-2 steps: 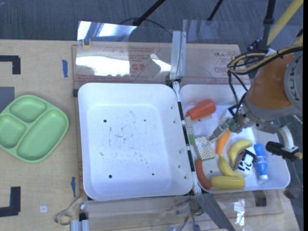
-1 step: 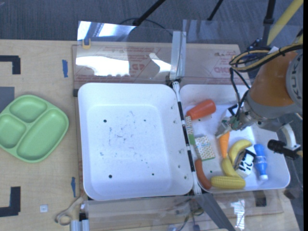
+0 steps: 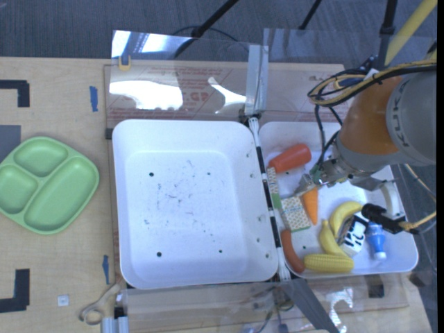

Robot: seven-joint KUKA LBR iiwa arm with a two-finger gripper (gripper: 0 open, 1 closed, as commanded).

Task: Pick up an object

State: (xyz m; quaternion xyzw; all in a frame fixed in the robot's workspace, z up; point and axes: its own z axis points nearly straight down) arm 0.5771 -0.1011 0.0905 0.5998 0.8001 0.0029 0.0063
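the tool [image 3: 313, 180] hangs low in the right bin [image 3: 406, 259] — whether clenched or released i cannot tell. the small carrot [image 3: 311, 207] lies just below it, long axis running top-to-bottom in view.

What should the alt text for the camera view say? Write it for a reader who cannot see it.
A grey arm with an orange band reaches from the right over the right bin, its gripper low among toy food: a carrot, a banana, corn. The left bin sits beside it, and a green plate lies on the bench at far left.
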